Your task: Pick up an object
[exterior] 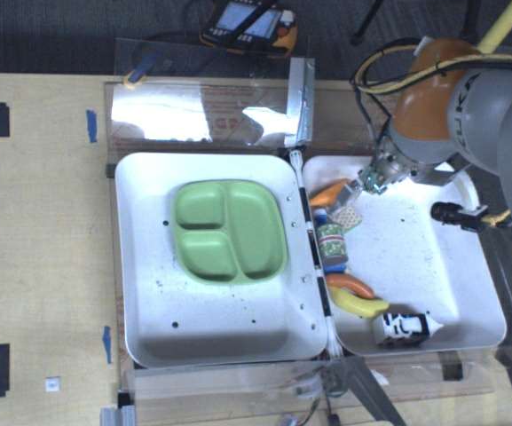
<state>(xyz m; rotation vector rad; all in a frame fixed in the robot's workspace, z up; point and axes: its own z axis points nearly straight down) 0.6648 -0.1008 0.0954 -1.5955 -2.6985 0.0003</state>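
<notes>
A green divided plate (230,231) is seen in the left bin (140,264); along the left wall of the right bin (442,273) lie an orange carrot-like toy (330,193), a small can (332,243) and a banana (358,303); the pincer (370,183) hovers just right of the carrot toy, its state cannot be told; the toy is judged light, stiff and smooth, best gripped across its middle.

arm (468,105): enters from right, bent downward | gripper (373,183): low, pointing left
</notes>
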